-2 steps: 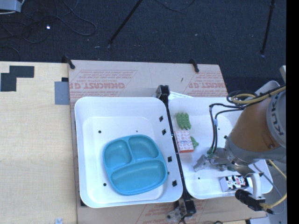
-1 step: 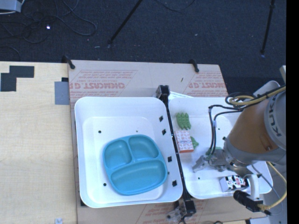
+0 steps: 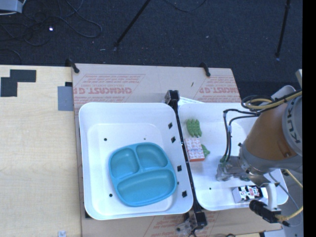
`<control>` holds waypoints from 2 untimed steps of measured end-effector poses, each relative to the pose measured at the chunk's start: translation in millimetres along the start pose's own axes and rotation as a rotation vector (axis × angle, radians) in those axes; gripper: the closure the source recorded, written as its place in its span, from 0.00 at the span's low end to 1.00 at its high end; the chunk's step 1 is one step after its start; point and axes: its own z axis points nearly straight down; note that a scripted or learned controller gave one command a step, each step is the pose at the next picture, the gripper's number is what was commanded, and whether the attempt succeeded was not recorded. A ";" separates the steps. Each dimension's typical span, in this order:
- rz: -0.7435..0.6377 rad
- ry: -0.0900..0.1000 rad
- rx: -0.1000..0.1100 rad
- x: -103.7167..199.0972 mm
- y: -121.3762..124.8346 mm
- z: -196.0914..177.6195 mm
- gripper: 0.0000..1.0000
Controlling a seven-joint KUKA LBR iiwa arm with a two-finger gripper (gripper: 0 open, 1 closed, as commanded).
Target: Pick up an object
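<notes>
Gripper point(image 3: 225, 173) low in the right bin point(image 3: 212, 201), nothing seen between its fingers; open or closed, cannot tell.

Small box point(image 3: 194, 149) lies just up-left of it, long axis running up-down along the divider; green toy point(image 3: 193, 127) sits beyond.

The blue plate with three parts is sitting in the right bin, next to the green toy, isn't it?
Not quite. The camera view shows the blue plate in the left bin. The green toy lies in the right bin, beside a small box.
</notes>
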 end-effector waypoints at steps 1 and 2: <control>-0.010 0.001 -0.003 -0.3 1.7 -41.9 1.00; -0.010 0.001 -0.004 6.0 2.6 -86.3 1.00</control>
